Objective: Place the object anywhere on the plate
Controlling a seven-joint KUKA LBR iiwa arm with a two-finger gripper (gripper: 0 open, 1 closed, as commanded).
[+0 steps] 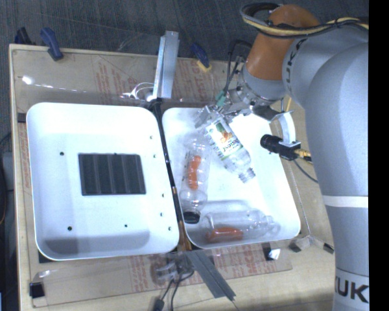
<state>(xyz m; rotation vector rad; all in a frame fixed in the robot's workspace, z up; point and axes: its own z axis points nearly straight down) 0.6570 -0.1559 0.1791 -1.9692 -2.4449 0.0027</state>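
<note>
Left bin [45,173]: white, shallow, carrying a dark ribbed rectangular plate [112,173] near its middle. Nothing rests on the plate. This is the target.

Centre: a divider [168,167] where the two bins meet, and an upright metal post [165,63] behind it.

Right bin [286,193]: three clear plastic bottles. One with an orange insert [194,173] lies roughly along the bin's near-far line, black cap toward the near edge. Another [236,222] lies crosswise along the near wall, orange strip inside it. The third, the labelled bottle [228,146], sits higher in view than the other two and looks lifted off the bin floor, though the angle makes that a judgement.

Labelled bottle: long axis runs diagonally, upper-left to lower-right in the view. Its neck and cap point down-right, toward the bin's right wall; its base end is up-left, at the tool [214,112].

Tool: meets the bottle at the base end, beneath the orange-banded wrist. Detail there is tangled with cable and glare; I cannot tell whether it is pinching the bottle or merely touching it.

Step in hand, as I read it: pick or early lift, over the right bin's far half. Placement not yet done.

Next move calls for: a secure hold, clearance over the divider, travel leftward to above the plate, then lowering. Held by one end, the bottle may swing or slip.
</note>
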